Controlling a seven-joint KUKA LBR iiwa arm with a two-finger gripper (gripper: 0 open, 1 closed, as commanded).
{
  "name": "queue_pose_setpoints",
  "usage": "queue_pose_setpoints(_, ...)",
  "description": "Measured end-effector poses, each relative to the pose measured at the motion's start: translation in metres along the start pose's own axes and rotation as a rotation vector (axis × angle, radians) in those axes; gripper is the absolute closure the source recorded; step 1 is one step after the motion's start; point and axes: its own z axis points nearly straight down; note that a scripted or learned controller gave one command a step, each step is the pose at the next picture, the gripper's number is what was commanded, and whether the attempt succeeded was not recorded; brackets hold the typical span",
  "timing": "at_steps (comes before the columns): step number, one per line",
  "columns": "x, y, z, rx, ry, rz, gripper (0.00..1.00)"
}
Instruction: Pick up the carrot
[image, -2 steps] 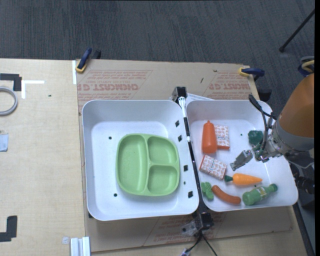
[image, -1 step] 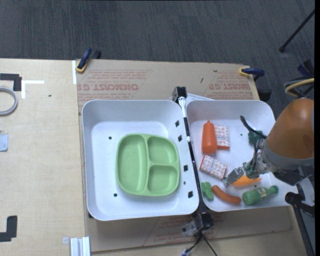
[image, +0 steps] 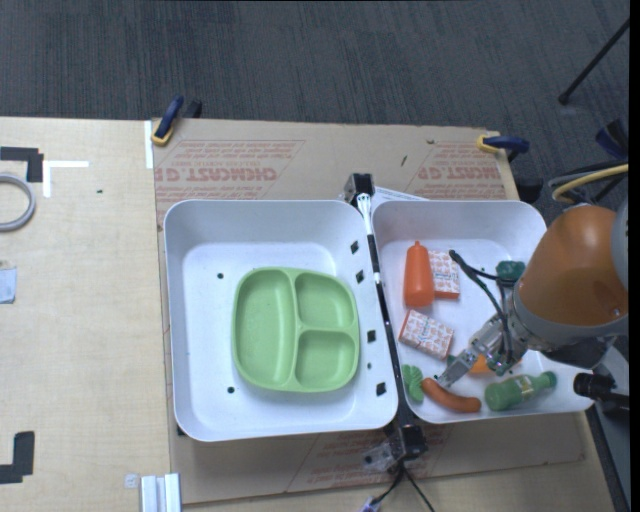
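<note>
The carrot (image: 452, 398) is an orange-red stick with a green leafy top at its left end. It lies flat near the front wall of the right bin (image: 470, 222). My gripper (image: 464, 367) hangs low over that bin's front part, just above and slightly right of the carrot's middle. The arm's orange band and grey wrist cover the bin's right side. A small orange bit shows right beside the gripper tip; I cannot tell what it is.
In the right bin there are also an orange bottle (image: 419, 273), two patterned cartons (image: 444, 276) (image: 427, 334) and a green bottle (image: 519, 391) just right of the carrot. The left bin (image: 190, 300) holds a green divided plate (image: 297, 329).
</note>
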Motion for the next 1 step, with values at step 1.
queue_pose_setpoints(1, -0.0489, -0.0253, -0.0693, -0.001, -0.003, -0.127, 0.00)
